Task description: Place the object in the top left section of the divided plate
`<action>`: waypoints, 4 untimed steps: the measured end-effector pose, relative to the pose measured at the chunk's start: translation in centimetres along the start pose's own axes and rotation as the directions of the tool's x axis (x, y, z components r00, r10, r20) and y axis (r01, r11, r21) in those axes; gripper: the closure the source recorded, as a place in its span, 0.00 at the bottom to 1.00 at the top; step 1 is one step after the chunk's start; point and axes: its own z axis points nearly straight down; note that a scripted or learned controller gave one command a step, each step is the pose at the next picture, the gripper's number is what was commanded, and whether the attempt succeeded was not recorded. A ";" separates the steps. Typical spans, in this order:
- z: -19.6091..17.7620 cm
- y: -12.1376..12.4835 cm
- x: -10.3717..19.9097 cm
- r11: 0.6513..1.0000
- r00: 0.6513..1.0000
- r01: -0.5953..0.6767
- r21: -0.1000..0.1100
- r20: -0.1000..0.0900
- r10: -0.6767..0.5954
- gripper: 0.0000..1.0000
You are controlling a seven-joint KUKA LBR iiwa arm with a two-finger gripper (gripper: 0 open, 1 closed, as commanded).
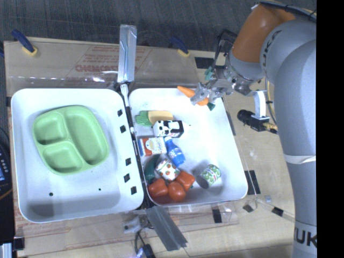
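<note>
The hand [207, 97] hovers by a carrot [186, 91]; the green plate [70, 138] sits left.

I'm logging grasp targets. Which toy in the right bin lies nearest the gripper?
The orange carrot at the right bin's far edge, just left of the gripper; the other toys cluster lower, toward the divider.

One fixed camera looks down at a slant on both bins [21, 144] from above.

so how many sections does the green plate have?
3. On the divided plate in the left bin: one top left, one bottom left, one long section along the right side.
</note>
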 end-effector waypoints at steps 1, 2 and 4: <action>0.0 0.4 14.2 0.997 0.997 0.071 -0.002 0.000 -0.071 1.00; 0.0 0.3 13.9 0.998 0.998 0.068 -0.002 0.001 -0.068 0.00; -19.4 0.0 6.3 0.992 0.992 -0.122 -0.001 0.001 0.122 0.00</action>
